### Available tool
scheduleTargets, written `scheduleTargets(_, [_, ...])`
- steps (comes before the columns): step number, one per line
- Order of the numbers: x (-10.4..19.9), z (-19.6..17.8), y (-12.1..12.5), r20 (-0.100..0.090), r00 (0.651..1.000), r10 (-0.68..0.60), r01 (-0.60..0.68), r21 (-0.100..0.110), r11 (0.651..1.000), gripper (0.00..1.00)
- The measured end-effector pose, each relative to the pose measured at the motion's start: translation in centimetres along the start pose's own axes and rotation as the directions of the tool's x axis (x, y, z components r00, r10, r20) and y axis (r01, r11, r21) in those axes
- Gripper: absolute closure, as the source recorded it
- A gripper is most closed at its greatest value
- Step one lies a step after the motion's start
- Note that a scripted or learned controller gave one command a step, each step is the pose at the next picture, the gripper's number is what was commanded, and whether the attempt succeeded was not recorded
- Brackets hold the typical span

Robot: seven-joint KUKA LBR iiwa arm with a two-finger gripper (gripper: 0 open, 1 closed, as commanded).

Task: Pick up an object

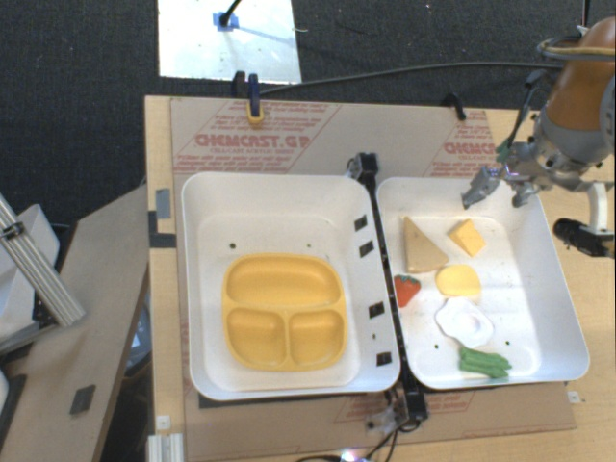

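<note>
My gripper (500, 187) hovers just beyond the cheese cube (468, 238), fingers apparently apart, holding nothing; pick undone.

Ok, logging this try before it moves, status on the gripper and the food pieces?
Gripper open, above right bin's far rim, holding nothing. Yellow block nearest, tan wedge beside it. Nothing in the way.

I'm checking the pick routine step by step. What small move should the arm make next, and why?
Probably a short move down and toward the view's bottom-left, to bring the end effector over the yellow cheese block. The end effector hangs above the right bin's far rim with nothing between its fingers, and that block is the nearest toy, lying apart from the tan wedge.
</note>
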State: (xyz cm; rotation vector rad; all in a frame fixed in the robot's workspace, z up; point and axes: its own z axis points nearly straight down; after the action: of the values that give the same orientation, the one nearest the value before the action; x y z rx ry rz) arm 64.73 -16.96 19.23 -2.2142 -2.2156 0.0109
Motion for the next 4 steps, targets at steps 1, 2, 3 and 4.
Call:
scheduleTargets(1, [0.0,-0.9,0.3,0.002,1.000,-0.003,0.003,-0.013,1.000,0.00])
scheduleTargets(2, [0.6,5.3,0.1,0.001,1.000,-0.004,0.004,-0.009,1.000,0.00])
scheduleTargets(3, [0.6,10.4,0.3,0.002,1.000,-0.005,0.005,-0.012,1.000,0.00])
scheduleTargets(4, [0.6,9.0,0.4,0.003,1.000,-0.007,0.007,-0.018,1.000,1.00])
